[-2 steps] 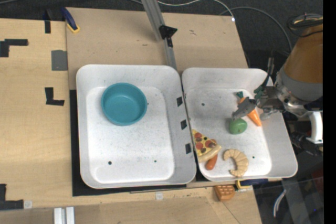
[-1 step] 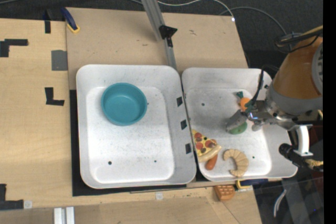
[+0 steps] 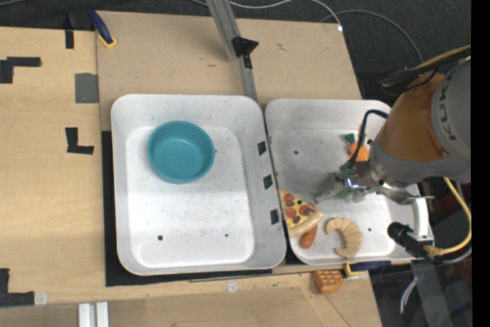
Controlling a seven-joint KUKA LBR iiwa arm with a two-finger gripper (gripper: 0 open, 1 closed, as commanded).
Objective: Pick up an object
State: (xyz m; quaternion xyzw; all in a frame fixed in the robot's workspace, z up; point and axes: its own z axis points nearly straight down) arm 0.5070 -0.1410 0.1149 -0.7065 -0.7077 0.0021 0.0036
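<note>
Hanging low in the right bin (image 3: 306,126), the tool (image 3: 348,184) hides its grip state; round teal bowl (image 3: 181,152), pizza wedge (image 3: 298,210), curved croissant (image 3: 345,235).

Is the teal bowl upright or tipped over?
Upright: the teal bowl shows its open mouth and inner floor, sitting flat in the left bin.

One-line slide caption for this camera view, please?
Pincer low in right bin near pizza slice and croissant; teal bowl sits left.
</note>
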